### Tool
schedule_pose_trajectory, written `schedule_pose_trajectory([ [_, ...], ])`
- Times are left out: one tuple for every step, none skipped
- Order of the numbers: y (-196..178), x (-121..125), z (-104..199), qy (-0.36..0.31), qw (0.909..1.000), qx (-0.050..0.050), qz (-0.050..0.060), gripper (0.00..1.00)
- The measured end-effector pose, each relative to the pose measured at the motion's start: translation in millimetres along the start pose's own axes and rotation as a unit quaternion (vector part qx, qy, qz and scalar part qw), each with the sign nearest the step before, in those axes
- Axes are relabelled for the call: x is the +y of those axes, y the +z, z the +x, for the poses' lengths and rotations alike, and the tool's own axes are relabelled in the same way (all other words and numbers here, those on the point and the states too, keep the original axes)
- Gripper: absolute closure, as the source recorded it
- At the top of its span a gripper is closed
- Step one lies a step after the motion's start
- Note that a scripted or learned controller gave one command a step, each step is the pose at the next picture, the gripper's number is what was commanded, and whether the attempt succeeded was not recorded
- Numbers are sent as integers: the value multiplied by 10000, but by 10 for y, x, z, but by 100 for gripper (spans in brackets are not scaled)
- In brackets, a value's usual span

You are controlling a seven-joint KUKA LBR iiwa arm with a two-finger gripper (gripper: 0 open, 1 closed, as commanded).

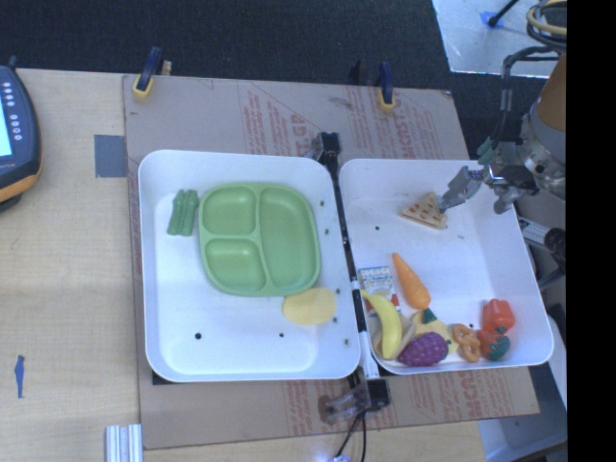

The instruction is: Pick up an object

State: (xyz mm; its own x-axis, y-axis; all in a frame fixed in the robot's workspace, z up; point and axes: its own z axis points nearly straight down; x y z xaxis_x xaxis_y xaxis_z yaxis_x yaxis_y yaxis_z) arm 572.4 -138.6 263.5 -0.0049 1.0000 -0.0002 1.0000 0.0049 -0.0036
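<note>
Pizza slice point(424, 211), just left of gripper point(478, 192)

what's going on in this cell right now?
The arm reaches in from the right, its gripper low over the right bin beside the pizza slice. Nothing is visibly held. The toy carrot, banana and grapes lie at the bin's near end; the green plate sits in the left bin.

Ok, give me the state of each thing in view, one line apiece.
Gripper: open, over the right bin, beside the pizza slice.
Pizza slice: flat on the right bin floor, not gripped.
Carrot: lying loose, mid right bin.
Banana: lying in the near pile.
Grapes: in the near pile.
Green plate: upright in the left bin.
Green beans: lying left of the plate.
</note>
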Motion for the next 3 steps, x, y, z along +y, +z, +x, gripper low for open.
schedule_pose_trajectory([
  [1796, 66, 448, -19, 10000, 9, 39, 0],
  [1719, -524, 52, 20, 10000, -1, 12, 0],
  [1616, -500, 58, -9, 10000, -4, 4, 100],
])
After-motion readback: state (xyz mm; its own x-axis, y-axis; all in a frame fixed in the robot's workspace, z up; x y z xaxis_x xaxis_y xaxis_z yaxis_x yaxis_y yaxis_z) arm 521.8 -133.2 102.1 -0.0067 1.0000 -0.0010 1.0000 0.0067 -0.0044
